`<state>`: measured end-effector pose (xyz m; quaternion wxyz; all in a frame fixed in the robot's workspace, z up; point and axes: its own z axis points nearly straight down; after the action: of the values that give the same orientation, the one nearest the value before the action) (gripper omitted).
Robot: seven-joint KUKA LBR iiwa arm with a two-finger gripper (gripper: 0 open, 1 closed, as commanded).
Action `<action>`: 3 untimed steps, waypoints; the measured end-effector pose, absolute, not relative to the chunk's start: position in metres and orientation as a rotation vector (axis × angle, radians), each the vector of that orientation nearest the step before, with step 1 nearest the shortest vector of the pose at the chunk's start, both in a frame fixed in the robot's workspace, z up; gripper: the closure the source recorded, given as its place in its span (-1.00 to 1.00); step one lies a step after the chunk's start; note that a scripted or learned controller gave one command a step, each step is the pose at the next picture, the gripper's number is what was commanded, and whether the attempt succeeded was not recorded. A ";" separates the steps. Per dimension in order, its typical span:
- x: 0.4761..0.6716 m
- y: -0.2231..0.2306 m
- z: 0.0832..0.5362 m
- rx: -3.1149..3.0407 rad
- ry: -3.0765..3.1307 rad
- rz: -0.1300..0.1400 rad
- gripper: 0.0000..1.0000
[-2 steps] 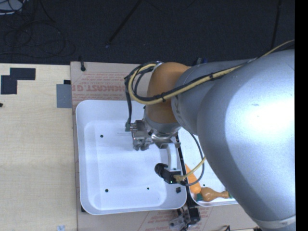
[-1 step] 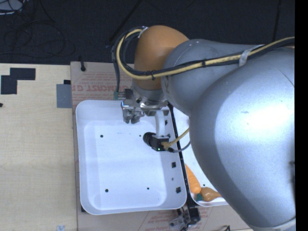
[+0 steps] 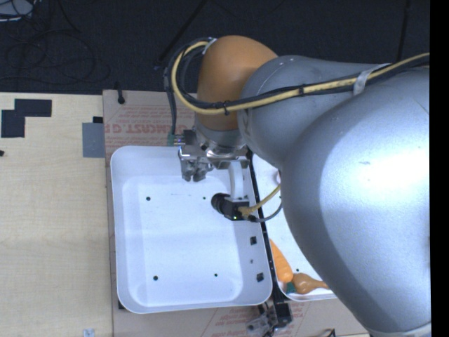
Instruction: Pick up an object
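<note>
**Gripper low over left bin, orange things half hidden in right bin**

Hard to read at the gripper (image 3: pixel 194 168): a small cluster of grey metal, hanging over the upper right corner of the left bin (image 3: pixel 116 244), blurred and dark underneath. Cannot tell whether open or closed; nothing visible in its grasp. Just below and right of it, a black stubby part (image 3: pixel 224 205) with a tiny green light, perhaps a connector, with a yellow cable (image 3: pixel 210 106) looping to it.

Hidden for the most part: the right bin (image 3: pixel 298 295), covered by the arm (image 3: pixel 351 188), a broad, smooth, matte grey shell cut off at the right and bottom edges. Above the wrist, a rounded orange band (image 3: pixel 231 69), glossy and domed.

Visible of the right bin, merely a sliver of white floor and rim. In that sliver, two orange things: a long tapering one (image 3: pixel 280 260) beside the dark divider (image 3: pixel 259 248), and a stubbier, paler one (image 3: pixel 309 283) near the front rim, partly under the arm. Smooth and carrot-like in shape; material not to be told.

Left bin in plain sight: shallow, white, hard plastic with rounded corners, floor marked by a few small dark dots.

Beneath both bins, brown cardboard (image 3: pixel 140 121) with red print. To the left, a pale wood-look surface (image 3: pixel 49 209) bearing dark and grey squares, cut off at the edge.
</note>
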<state>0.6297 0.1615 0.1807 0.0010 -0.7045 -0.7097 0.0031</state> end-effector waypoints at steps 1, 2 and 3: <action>0.629 0.162 0.190 -2.203 -2.235 0.015 1.00; 0.629 0.163 0.199 -2.194 -2.244 0.020 1.00; 0.643 0.173 0.147 -2.215 -2.224 0.008 1.00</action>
<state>0.6431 0.1728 0.1471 0.0013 -0.7056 -0.7086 0.0026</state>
